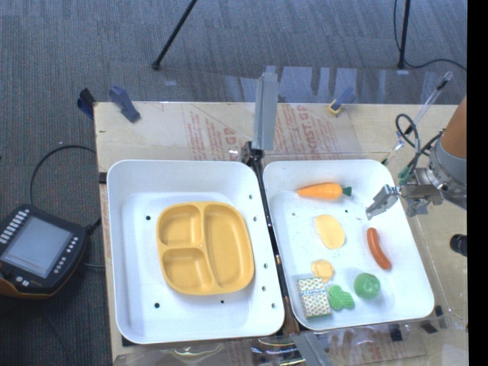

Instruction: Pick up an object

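Note:
The right bin [412, 277] holds several toy foods: an orange carrot [320, 191], a pale yellow slice [330, 231], a red sausage [379, 248], a green ball [367, 284], a green leafy piece [341, 298], a small yellow chunk [322, 269] and a patterned packet [313, 296]. My gripper [398, 203] hangs over the bin's upper right part, above and to the right of the sausage. It is open with nothing between its fingers.
The left bin [130, 204] holds a yellow divided plate [206, 248]. A grey upright post [266, 113] stands behind the gap between the bins. Cables [408, 132] trail at the right, beside the arm. A teach pendant [34, 250] lies on the floor at the left.

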Tool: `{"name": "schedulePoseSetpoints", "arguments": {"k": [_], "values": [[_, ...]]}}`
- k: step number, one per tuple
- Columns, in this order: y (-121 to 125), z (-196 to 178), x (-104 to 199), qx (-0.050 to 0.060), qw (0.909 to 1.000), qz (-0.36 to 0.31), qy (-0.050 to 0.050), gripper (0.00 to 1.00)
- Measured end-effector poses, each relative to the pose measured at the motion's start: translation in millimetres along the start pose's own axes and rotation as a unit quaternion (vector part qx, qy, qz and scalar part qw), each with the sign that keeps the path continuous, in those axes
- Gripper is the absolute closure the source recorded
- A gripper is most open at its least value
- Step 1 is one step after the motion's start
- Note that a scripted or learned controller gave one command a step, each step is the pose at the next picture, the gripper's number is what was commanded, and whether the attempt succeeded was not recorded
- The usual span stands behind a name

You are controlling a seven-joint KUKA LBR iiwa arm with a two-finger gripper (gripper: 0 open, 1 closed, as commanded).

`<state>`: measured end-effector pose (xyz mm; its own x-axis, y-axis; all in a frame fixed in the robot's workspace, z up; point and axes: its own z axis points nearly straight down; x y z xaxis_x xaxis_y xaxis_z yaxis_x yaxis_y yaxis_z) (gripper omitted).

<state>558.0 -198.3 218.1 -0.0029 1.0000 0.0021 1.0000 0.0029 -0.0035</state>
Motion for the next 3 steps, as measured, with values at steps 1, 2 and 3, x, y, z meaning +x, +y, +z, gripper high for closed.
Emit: {"name": "schedulePoseSetpoints", "arguments": {"k": [1,2,3], "values": [[14.7,132.4,-9.4,0.000,0.9997,-0.022,0.002,0.00],[14.5,122.1,-10.3,0.001,0.9998,-0.021,0.002,1.00],[72.1,-25.0,74.5,-0.008,0.9999,0.009,0.000,1.00]]}}
